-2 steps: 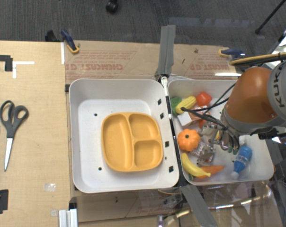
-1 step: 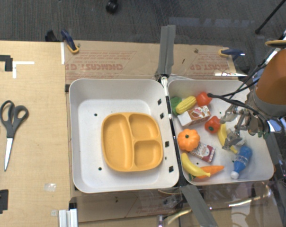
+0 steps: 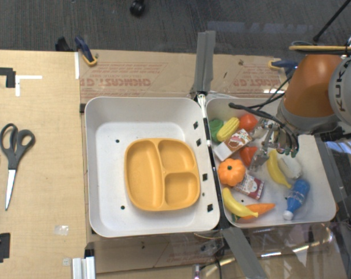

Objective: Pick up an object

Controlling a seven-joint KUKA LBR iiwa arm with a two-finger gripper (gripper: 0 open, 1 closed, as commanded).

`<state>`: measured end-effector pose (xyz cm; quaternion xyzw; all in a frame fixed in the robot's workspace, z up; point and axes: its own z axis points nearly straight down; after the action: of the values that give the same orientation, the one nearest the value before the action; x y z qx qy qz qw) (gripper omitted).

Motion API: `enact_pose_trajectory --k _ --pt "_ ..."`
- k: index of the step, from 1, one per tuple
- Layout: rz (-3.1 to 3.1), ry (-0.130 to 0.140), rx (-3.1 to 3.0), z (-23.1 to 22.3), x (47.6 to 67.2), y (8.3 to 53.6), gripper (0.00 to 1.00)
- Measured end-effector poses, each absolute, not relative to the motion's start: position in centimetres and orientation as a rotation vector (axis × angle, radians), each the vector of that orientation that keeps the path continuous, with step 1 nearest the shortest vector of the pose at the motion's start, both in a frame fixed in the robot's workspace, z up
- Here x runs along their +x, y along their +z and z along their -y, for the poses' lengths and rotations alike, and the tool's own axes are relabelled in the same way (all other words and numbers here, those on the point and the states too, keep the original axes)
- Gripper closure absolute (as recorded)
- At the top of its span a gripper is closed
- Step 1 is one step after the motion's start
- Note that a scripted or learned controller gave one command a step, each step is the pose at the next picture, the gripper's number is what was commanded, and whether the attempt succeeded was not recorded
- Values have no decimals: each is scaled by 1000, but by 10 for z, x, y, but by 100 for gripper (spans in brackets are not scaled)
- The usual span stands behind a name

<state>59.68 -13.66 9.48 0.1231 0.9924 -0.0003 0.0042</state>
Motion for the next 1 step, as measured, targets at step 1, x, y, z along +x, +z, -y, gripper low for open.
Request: enact_pose_trajectory --k 1 --pt "-3063 0 683 177 548 93 0"
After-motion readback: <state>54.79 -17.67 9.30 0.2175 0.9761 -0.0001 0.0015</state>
